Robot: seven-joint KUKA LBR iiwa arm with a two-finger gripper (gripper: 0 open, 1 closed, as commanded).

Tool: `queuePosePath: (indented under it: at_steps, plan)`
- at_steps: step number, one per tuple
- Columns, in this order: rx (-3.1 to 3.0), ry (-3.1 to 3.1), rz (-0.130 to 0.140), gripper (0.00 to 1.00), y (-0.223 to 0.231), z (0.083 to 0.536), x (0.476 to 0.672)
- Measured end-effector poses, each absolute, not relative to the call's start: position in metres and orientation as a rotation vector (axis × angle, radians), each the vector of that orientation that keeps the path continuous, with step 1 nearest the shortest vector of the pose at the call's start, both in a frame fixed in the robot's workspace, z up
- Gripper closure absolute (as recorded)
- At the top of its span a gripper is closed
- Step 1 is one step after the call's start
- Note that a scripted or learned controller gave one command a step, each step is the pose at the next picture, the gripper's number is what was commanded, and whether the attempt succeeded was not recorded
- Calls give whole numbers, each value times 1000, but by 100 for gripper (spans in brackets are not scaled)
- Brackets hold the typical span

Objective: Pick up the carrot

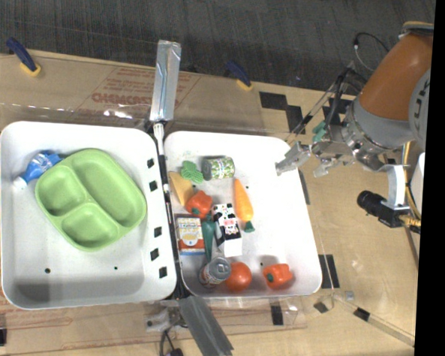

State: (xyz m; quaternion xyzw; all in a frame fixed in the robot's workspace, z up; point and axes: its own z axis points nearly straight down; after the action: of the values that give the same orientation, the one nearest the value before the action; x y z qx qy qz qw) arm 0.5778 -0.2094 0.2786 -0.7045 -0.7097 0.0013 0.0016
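Orange carrot (243,201) (bin), jaws apart, empty.

Bare floor right of carrot (242,199); milk carton (227,225) just left.

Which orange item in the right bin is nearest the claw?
The carrot: long and slim with a green tip, lying mid-bin, closest to the claw at the bin's upper right. The tomato and two peppers sit farther off.

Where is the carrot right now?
The orange toy carrot lies in the right-hand white bin, just right of the black-and-white cow-print carton and below the small green-labelled can.
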Motion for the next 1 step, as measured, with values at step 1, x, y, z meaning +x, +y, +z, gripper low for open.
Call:
queuePosePath:
  at_steps: [1]
  plan:
    - [-2156,-2275,8,0,-208,160,594]
